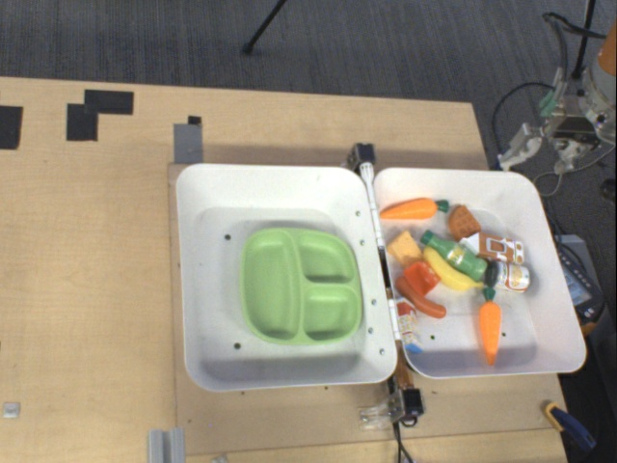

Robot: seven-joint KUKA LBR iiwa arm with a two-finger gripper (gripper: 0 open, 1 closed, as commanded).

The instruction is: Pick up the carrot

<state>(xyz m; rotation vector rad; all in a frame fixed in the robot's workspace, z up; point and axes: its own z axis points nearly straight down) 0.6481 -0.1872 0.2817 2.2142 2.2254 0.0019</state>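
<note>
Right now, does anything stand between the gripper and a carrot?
Nothing visible does. The gripper sits beyond the right bin, off its far corner. Two carrots lie uncovered: the far carrot by the bins' shared edge, the near carrot just below the banana.

You'll see the arm (581, 104) cut off by the right edge at the far right corner, so its fingers can't be read. In the right bin (549, 222), the yellow banana (453, 276) is partly covered by the green bottle (458, 257), and the small can (516, 278) beside them carries a label too small to make out. The items at that bin's near left corner (409, 334) are too small and crowded to identify.
</note>
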